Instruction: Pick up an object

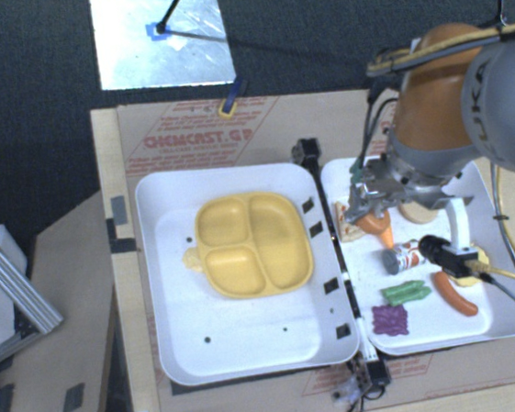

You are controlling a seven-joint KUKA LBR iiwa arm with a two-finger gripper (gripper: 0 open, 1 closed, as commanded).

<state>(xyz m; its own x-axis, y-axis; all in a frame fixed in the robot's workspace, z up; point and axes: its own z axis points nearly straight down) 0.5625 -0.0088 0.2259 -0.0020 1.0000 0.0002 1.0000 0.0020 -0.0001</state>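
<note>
Cardboard-topped bench (pixel 203 135) on dark carpet (pixel 23 98); claw (pixel 364 199) low, grip impossible to tell.

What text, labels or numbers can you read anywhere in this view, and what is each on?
"QIEMCAST.GP", or close to it: red print on the cardboard sheet behind the left bin; the letters are blurred, so the reading is uncertain.
Smaller red print beside and under it: too blurred to read.
Dark letters on the grey arm: cut off, unreadable.
Small tube in the right bin: label too small.

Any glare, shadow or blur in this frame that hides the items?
Camera view: glare on the silvery reflective sheet at top; the white right bin looks washed out; the gripper appears soft and shades the small orange object beneath it.
</note>
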